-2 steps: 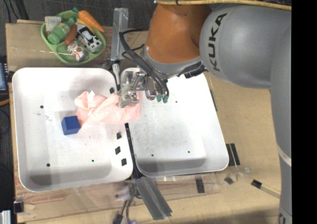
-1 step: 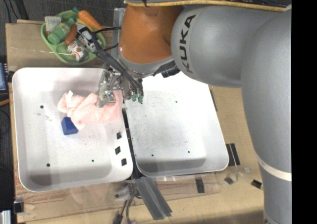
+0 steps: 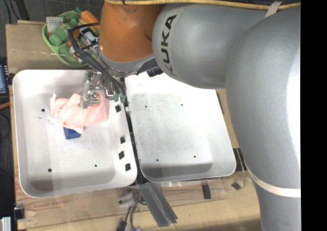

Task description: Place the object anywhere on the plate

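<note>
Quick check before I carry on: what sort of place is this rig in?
Probably a robotics lab bench rather than a kitchen: a KUKA arm over two shallow white bins on a wooden bench, and a green bowl of toy-like items behind.

Two white bins (image 3: 66,174), one pink cloth (image 3: 76,112), one blue object (image 3: 71,133), one green bowl (image 3: 59,46).

The grey arm (image 3: 204,46) bears the black lettering "KUKA"; nothing else is legible.

Blue object (image 3: 72,133) half under pink cloth (image 3: 80,111)
</note>
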`<state>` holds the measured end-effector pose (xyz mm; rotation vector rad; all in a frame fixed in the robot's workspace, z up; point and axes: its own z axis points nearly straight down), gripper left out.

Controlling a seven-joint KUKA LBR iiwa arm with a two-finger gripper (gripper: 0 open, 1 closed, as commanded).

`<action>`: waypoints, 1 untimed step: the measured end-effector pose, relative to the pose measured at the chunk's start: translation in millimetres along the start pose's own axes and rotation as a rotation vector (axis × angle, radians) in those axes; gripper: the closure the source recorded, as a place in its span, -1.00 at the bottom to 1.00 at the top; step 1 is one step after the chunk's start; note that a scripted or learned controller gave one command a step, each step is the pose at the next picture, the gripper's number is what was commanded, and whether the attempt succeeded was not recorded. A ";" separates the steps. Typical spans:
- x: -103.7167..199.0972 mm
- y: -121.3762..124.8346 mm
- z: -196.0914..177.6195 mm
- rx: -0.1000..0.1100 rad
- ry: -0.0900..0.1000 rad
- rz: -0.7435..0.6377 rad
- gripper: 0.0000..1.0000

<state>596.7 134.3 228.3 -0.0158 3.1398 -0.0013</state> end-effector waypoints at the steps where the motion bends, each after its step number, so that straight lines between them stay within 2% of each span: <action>1: -0.2 0.0 -0.4 0.000 -0.001 0.000 -1.00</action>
